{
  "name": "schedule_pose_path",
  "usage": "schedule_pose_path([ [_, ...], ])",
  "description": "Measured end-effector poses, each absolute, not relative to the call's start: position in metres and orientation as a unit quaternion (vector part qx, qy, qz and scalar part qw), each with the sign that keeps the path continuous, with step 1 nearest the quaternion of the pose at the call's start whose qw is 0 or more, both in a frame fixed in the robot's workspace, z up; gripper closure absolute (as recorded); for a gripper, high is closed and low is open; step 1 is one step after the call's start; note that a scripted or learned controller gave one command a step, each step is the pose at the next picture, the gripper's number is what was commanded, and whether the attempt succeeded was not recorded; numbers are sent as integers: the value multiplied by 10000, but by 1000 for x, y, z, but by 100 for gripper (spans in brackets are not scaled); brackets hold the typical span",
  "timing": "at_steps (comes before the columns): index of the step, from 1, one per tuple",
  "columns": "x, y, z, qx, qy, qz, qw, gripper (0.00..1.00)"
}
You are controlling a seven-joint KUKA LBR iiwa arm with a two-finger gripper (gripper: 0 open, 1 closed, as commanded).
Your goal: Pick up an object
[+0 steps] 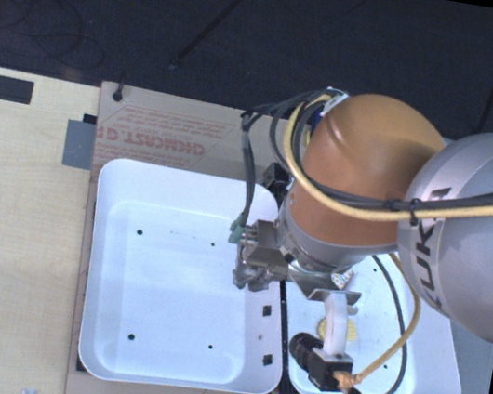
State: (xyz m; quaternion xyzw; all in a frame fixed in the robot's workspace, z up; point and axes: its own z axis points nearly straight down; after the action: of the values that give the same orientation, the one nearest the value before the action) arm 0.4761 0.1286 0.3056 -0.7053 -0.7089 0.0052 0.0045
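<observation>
- Camera view: gripper (pixel 255 268) over the left bin's (pixel 120 216) right rim. Whether it's open or closed: can't tell.
- Likely target: small yellow object (pixel 350 332) in the right bin (pixel 440 386), right of and below the gripper, half hidden under the wrist. Long axis unreadable.

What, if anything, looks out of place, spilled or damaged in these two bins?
Nothing stands out. The left bin and the right bin sit level and side by side, with no crack or spill visible. The gripper hangs over their shared edge. A small yellow thing lies in the right bin, mostly hidden by the arm.
</observation>
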Motion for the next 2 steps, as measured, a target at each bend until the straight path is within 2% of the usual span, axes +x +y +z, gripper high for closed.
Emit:
schedule_pose_path([
  [1,475,55,312,-7095,-7047,26,10,100],
  [2,475,-81,329,-7117,-7025,19,-15,100],
])
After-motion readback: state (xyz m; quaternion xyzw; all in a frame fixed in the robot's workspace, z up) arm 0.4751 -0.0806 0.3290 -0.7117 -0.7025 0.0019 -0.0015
